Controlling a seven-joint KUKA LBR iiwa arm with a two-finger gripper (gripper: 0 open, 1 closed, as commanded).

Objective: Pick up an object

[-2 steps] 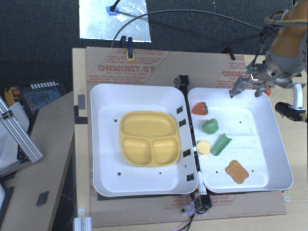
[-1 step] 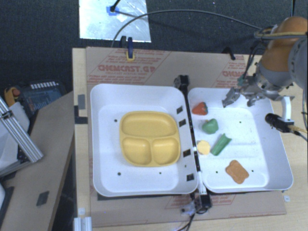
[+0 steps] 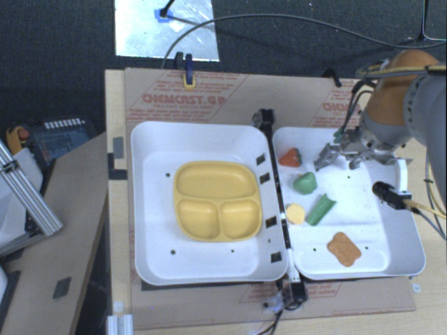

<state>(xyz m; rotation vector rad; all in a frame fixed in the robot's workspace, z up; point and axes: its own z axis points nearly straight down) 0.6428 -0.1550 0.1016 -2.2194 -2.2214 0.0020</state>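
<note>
In the right bin (image 3: 408, 257), nearest to farthest: an orange-brown piece (image 3: 344, 248), yellow disc (image 3: 295, 214), green stick (image 3: 320, 209), green lump (image 3: 304, 183), red piece (image 3: 290, 158). Beyond them the tool (image 3: 328, 158) hovers released, grasping nothing. Judged step: approach; next, descend and clench.

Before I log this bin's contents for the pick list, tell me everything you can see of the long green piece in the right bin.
The long green piece is a short, blocky stick, matte like plastic toy food. It lies flat and slanted on the right bin floor, its lower end beside a pale yellow round piece, possibly touching. Nothing grips it.
</note>
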